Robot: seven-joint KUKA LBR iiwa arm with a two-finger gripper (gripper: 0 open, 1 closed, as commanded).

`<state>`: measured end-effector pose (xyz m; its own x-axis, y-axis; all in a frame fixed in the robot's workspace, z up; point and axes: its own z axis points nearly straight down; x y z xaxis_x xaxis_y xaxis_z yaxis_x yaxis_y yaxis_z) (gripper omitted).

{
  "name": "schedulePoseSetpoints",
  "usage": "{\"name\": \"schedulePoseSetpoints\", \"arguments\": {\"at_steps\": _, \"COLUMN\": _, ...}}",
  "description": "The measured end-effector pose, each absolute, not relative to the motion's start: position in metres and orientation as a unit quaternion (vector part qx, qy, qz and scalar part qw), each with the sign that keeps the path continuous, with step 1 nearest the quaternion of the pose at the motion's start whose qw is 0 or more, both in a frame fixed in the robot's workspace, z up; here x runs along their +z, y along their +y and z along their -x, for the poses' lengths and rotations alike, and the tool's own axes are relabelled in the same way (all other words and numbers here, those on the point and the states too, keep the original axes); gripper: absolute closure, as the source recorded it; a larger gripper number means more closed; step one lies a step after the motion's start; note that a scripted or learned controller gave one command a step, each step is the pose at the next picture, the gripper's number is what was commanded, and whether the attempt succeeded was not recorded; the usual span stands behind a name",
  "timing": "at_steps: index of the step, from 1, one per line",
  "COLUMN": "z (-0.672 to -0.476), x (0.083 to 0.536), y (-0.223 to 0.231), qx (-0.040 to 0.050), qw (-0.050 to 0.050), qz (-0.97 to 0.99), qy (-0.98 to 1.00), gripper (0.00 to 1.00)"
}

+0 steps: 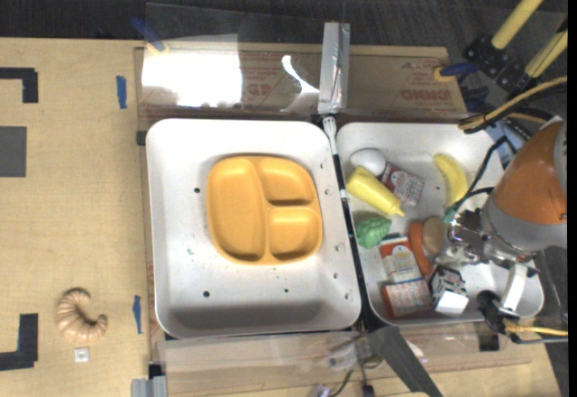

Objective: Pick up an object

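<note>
The right bin (410,135) holds a pile of small items. Among them are a yellow squeeze bottle (375,191), a banana (451,177), a white egg-shaped thing (366,160), a green lump (371,229) and a red-labelled box (404,282). A brown-orange round item (426,235) lies beside the arm. My gripper (448,273) hangs low over the bin's front right part, just right of the box and above a small white block (451,302). The grey wrist and orange band (534,188) hide what lies under them.
The left bin (171,233) carries a yellow divided plate (264,207) in its middle. A tan croissant-like toy (79,314) lies on the cardboard bench at the far left. Yellow-handled tools and cables (514,21) crowd the upper right corner.
</note>
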<state>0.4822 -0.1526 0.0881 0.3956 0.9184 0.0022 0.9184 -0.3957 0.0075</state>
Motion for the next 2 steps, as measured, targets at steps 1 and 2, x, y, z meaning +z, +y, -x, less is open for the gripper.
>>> {"name": "schedulePoseSetpoints", "arguments": {"at_steps": 1, "z": -0.481, "x": 0.296, "y": -0.116, "qx": 0.0026, "qw": 0.002, "qz": -0.788, "qy": 0.616, "gripper": 1.0}}
{"name": "schedulePoseSetpoints", "arguments": {"at_steps": 2, "z": -0.478, "x": 0.211, "y": -0.112, "qx": -0.0024, "qw": -0.003, "qz": -0.764, "qy": 0.646, "gripper": 1.0}}
